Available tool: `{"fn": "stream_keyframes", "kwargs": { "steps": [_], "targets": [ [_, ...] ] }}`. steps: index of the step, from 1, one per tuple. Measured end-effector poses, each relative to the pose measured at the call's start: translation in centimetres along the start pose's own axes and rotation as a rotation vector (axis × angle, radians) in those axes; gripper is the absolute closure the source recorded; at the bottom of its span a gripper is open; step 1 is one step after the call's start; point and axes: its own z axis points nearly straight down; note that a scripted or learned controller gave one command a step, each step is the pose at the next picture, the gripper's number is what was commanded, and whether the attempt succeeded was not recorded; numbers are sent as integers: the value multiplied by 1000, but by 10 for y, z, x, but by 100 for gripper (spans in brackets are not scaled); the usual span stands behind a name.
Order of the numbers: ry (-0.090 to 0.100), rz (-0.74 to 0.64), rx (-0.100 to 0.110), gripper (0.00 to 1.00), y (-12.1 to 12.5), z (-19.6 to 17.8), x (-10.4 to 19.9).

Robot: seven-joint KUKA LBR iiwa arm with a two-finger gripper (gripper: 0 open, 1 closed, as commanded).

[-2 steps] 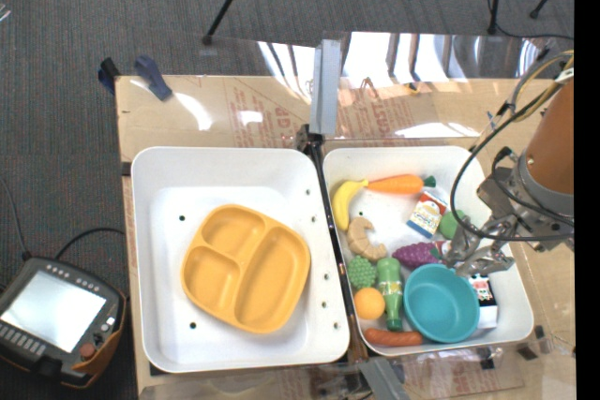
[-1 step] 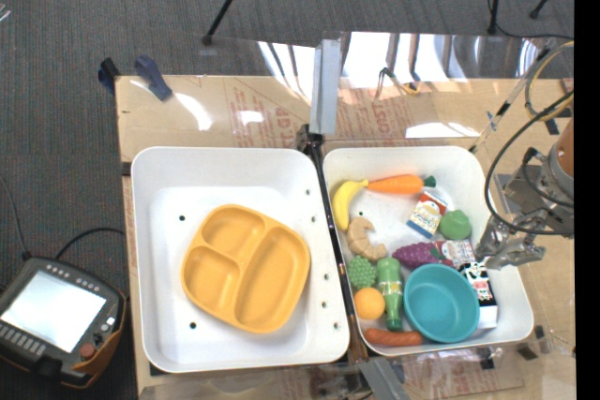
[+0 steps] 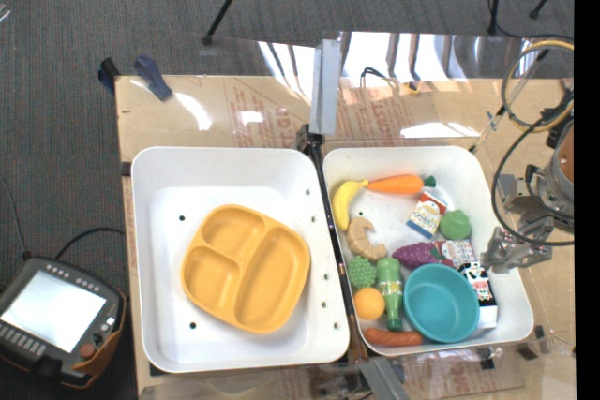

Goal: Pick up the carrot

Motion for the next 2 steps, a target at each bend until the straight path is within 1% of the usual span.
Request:
{"fn": "stream_keyframes", "kwargs": {
  "steps": [1,2],
  "targets": [
    [-1,-426,1,100,-6,-22,-1],
    [-1,-705,-3,100,24,-13,13]
  ]
}}
